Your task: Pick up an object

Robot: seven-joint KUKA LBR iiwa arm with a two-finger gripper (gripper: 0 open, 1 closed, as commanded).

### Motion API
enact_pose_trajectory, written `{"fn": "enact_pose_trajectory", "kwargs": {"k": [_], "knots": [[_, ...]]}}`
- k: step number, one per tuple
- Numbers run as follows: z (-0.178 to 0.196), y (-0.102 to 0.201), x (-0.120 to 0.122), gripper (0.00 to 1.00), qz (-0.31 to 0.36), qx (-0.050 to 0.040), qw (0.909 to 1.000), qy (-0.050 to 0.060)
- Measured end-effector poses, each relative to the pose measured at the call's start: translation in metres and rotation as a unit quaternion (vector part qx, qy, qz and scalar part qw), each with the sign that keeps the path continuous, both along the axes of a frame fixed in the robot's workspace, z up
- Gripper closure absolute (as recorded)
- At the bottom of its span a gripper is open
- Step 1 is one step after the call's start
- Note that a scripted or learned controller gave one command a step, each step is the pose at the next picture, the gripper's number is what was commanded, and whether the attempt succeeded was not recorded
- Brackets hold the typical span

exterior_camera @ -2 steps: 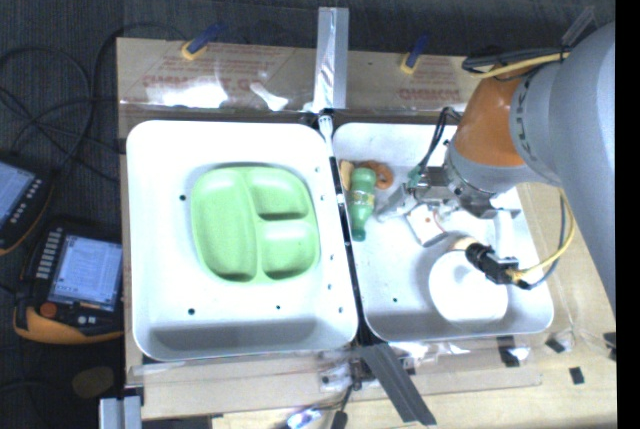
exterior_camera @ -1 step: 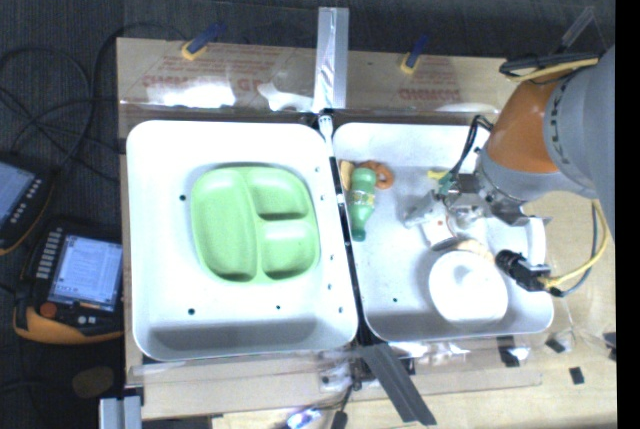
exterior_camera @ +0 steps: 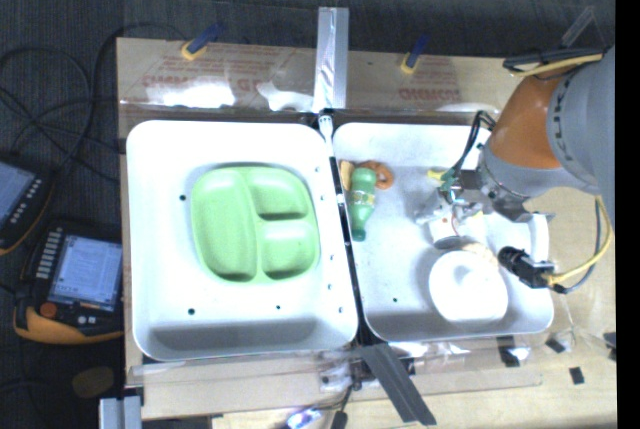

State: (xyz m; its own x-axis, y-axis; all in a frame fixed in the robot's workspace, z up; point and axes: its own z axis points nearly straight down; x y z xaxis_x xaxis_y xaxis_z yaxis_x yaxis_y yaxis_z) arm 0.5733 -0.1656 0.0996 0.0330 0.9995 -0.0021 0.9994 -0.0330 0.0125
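My gripper [exterior_camera: 446,204] is low in the right bin [exterior_camera: 400,297], near its middle, at the end of the grey arm with the orange band [exterior_camera: 528,132]. A small white object [exterior_camera: 443,230] lies just below it; whether the two touch is unclear. A round white bowl-like object [exterior_camera: 466,287] sits at the bin's front right. A green bottle [exterior_camera: 360,200] lies along the bin's left wall. An orange item [exterior_camera: 380,175] is beside the bottle's top end.
The left bin [exterior_camera: 160,297] holds a light green divided plate [exterior_camera: 250,222]. A black cable with a yellow lead [exterior_camera: 575,267] hangs off the arm over the right bin's right rim. Tablets and cables lie on the floor at far left.
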Motion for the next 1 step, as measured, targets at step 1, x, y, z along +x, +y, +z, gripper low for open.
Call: {"fn": "enact_pose_trajectory", "kwargs": {"k": [1], "knots": [[0.1398, 0.092, 0.0416, 1.0, -0.065, 0.0003, 0.9978, 0.007]]}}
